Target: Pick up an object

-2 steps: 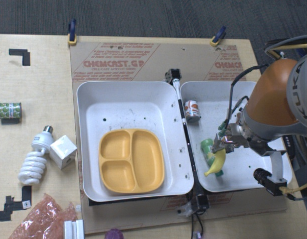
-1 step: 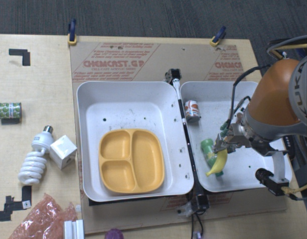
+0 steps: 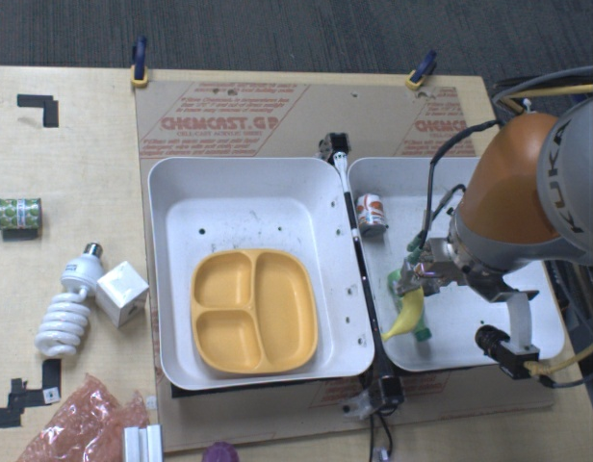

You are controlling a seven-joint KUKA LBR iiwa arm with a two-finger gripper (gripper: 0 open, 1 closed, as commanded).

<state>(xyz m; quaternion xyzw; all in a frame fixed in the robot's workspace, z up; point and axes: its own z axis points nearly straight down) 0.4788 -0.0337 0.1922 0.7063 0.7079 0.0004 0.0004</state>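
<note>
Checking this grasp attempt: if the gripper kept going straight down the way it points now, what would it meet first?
Most likely the banana in the right bin. The gripper sits over its upper end, though height above it is unclear from this slanted view.

Red "CHEMCAST" lettering repeats on the brown board (image 3: 277, 114) under the bins; "KU" shows on the arm (image 3: 566, 162) at right.

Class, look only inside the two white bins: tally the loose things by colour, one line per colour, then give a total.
Yellow: 2 (divided tray, banana)
Red and white: 1 (small can)
Green: 1 (small piece by the banana's tip)
Total: 4
</note>
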